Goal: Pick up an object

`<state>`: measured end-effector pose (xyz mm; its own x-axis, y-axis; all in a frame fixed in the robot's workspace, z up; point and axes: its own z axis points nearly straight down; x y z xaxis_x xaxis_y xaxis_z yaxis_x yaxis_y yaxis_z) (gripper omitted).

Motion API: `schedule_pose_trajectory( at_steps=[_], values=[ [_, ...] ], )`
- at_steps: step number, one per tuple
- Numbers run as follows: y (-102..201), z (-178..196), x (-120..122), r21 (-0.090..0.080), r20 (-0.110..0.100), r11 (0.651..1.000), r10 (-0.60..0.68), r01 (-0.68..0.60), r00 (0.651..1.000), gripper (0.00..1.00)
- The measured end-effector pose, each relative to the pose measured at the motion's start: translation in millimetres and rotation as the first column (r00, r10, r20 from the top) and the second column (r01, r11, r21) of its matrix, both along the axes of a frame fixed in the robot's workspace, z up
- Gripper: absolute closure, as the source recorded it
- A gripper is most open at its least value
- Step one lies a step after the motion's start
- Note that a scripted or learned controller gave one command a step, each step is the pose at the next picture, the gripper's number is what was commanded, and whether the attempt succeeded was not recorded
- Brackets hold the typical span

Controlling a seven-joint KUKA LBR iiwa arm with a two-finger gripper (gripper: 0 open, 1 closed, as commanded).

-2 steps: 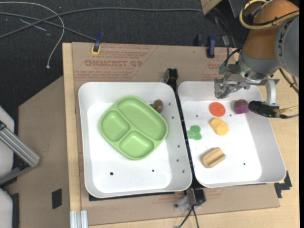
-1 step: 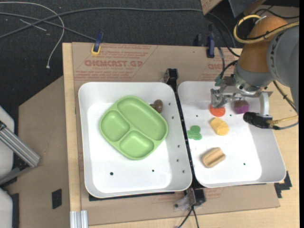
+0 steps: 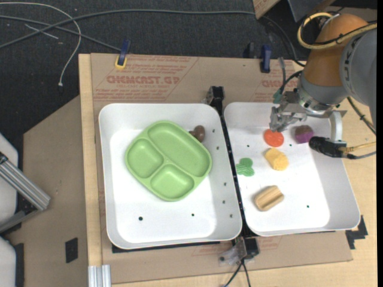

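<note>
Grey arm (image 3: 359, 52) with orange band above the wrist, reaching in from the right and bent downward; two-finger metal gripper (image 3: 279, 123) pointing down, low over the bench.

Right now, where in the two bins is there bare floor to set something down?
Left bin: a bare strip along the near edge, below the green divided plate. Right bin: the near right corner, beside the tan block. Crowded: the far middle, around the gripper, red piece and yellow piece.
</note>
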<state>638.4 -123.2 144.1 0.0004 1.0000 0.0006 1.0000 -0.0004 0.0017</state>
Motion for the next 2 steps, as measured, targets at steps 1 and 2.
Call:
schedule_pose_trajectory(
  at_steps=[1,2],
  values=[
    [-4,47,8,-0.002,0.005,1.0,0.001,-0.001,1.0,1.0],
    [-4,97,9,-0.002,0.006,1.0,0.002,-0.002,1.0,1.0]
  ],
)
